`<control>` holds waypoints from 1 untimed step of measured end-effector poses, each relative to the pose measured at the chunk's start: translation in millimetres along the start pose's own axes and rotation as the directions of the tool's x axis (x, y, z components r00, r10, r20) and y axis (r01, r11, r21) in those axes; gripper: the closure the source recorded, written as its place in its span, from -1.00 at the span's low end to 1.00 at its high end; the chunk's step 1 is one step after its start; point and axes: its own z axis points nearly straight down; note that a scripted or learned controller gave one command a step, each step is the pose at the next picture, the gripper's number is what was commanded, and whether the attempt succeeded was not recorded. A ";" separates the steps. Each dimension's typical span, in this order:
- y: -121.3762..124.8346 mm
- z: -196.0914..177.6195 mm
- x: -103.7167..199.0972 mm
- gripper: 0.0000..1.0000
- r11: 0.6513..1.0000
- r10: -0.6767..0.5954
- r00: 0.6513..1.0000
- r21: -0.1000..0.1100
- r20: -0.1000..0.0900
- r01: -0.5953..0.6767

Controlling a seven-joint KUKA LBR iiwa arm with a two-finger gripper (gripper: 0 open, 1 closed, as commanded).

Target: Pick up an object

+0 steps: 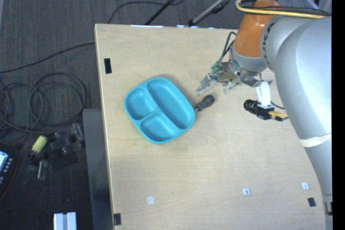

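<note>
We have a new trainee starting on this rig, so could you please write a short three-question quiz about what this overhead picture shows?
1. True or false: the blue plastic divided plate has three compartments.
2. The small dark cylindrical object lies at which edge of the plate: (a) right, (b) left, (c) inside it?
3. What colour is the band above the wrist of the gripper?

Key: 1 true; 2 (a), close against the rim, contact unclear; 3 orange.

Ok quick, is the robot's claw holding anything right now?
Claw: cannot be told if open or closed; nothing seen between its fingers. It hangs just above the small dark object beside the blue three-part plastic plate.
</note>
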 end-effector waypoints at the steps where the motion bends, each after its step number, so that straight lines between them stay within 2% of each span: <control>1: -53.7 9.8 9.5 -1.00 1.000 -0.007 1.000 0.000 -0.008 0.007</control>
